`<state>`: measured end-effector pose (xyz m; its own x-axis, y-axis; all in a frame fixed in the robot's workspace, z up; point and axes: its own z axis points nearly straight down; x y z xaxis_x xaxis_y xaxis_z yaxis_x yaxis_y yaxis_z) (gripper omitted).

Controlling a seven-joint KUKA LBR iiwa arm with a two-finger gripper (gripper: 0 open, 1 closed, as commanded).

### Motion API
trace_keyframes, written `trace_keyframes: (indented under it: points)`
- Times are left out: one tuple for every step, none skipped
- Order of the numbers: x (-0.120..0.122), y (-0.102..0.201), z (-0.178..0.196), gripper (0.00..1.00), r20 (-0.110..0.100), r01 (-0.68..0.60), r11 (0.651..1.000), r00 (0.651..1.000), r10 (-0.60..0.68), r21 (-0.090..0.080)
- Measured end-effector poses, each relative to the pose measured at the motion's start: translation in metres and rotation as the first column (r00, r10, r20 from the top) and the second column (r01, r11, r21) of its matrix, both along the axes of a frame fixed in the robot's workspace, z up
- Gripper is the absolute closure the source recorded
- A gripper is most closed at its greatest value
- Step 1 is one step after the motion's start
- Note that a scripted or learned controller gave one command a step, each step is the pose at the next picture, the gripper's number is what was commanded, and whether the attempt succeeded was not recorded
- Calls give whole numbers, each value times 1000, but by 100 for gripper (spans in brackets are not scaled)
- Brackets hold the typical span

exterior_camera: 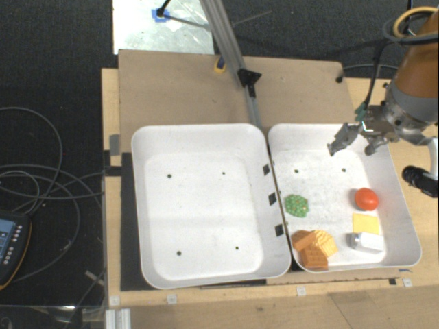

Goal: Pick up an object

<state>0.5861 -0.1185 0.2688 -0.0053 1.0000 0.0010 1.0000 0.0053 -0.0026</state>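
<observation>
1. I'm looking down on a robot lab, not a home or a shop.
2. The arm [415, 81], grey with an orange band, reaches in over a plain bench [288, 88], with cables looping off behind it.
3. Two white bins [199, 139] sit side by side on the bench, joined by black clips, a fixed test setup.
4. A metal pole [223, 29] slants up from the bench's far edge, like a camera or light stand.
5. Loose cables [41, 177] trail across dark carpet on the left, beside a teach pendant [10, 242].
6. Blue tape [161, 14] marks a shiny floor panel behind the bench.
</observation>
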Motion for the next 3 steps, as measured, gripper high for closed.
trace_keyframes:
  points:
    - [1, 0, 2, 0, 4, 1, 1000, 1000, -1, -1]
    - [10, 0, -46, 0, 0, 3, 1000, 1000, -3, -1]
    - [13, 8, -92, 0, 0, 2, 1000, 1000, -2, 0]
